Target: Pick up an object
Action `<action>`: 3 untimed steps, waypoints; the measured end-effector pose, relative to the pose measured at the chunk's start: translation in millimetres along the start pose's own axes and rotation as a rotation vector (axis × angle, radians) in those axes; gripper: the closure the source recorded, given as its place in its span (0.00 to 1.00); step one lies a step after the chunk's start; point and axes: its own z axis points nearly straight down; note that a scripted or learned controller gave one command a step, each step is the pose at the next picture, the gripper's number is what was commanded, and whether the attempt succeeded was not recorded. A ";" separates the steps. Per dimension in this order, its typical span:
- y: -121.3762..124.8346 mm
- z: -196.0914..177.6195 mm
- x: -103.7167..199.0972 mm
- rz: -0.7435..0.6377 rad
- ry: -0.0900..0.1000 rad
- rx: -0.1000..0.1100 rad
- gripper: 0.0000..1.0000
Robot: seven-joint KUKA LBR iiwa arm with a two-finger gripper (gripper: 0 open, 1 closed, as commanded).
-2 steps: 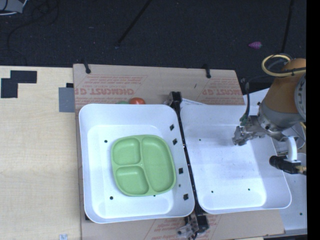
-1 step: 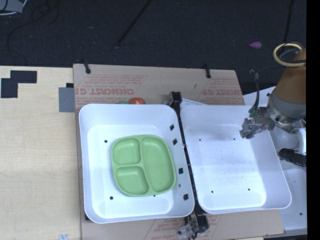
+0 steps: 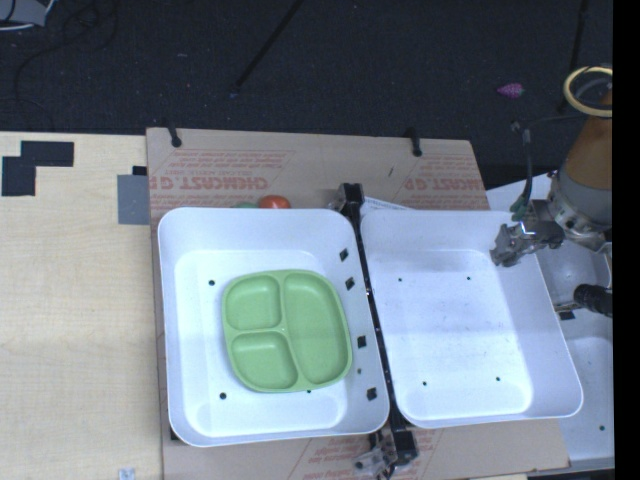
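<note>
On the left the desk (image 3: pixel 70 308) is pale wood, w/ some dark marks near its top edge. Next comes the left bin (image 3: pixel 190 268), white and shallow. In it lies a green plate (image 3: pixel 287 330) w/ three compartments, flat on the bin floor, about in the middle. It is the one thing in the bins that can be picked. Its long axis runs approx. from upper left to lower right of the view, a little tilted from the bin walls. Behind the left bin's far wall, on the cardboard (image 3: pixel 310 173), a small red and green thing (image 3: pixel 268 203) peeks out; too small to say what it is.

Then the divider between the bins, and the right bin (image 3: pixel 520 388), where I see just a bare white floor w/ some faint scuffs.

At the far right the tool (image 3: pixel 508 243) hangs over the upper right corner of the right bin, under the grey arm w/ orange band. Its tip is small and dark here; I cannot tell if it is wide or narrow, and nothing can be made out in it.

So the relation that matters: the plate lies to the left of the tool and somewhat lower in the view, well apart, w/ the whole right bin and the divider between them. I judge the next move needs a long reach across to the left bin, then down onto a rim of the plate, since the plate lies flat.
</note>
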 end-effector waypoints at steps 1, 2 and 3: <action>-14.6 -8.2 44.0 -0.002 0.003 0.003 1.00; -22.6 0.0 92.1 -0.001 0.002 0.005 1.00; -35.7 -12.5 146.1 -0.002 0.003 0.005 1.00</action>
